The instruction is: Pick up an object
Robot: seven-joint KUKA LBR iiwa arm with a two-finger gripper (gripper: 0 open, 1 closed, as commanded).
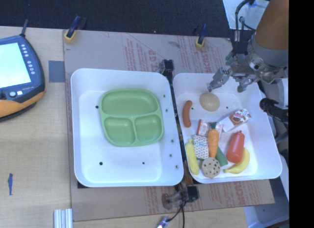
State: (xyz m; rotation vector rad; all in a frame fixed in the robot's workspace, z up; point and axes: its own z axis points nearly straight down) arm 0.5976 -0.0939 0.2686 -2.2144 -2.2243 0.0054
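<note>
The right bin (265, 148) holds several toy foods: a round beige bun (209, 101), a red sausage (187, 113), a carrot (213, 142), a red ketchup bottle (235, 146), a banana (240, 163), a cookie (210, 167), a small milk carton (237, 118) and a yellow corn cob (192, 157). My gripper (229, 81) hangs over the far part of this bin, just above and right of the bun. Its two fingers stand spread apart with nothing between them.
The left bin (83, 163) holds a green divided plate (131, 116). A teach pendant (17, 77) lies at the bench's left edge. Clamps (72, 29) pin the cardboard at the back. A black latch (167, 67) sits between the bins.
</note>
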